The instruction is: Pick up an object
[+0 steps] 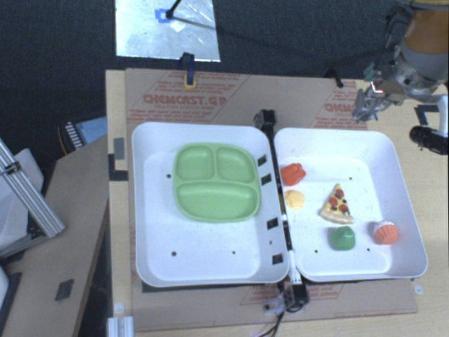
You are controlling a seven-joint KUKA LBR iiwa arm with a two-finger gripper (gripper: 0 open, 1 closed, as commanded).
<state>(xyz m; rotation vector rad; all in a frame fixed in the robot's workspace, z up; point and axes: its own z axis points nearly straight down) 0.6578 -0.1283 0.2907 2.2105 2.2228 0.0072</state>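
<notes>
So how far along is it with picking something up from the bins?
Nothing looks picked yet. The gripper hangs above the far right corner of the right bin, with nothing visibly in it. The pizza slice, green toy, red toy, yellow toy and cupcake lie in that bin. Descent, grasp and lift remain.

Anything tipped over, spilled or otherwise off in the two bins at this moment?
Nothing stands out. The green tray lies flat in the left bin. The right bin holds a pizza slice, a red piece, a yellow piece, a green piece and a cupcake, all apart. The gripper hovers beyond its far rim.
</notes>
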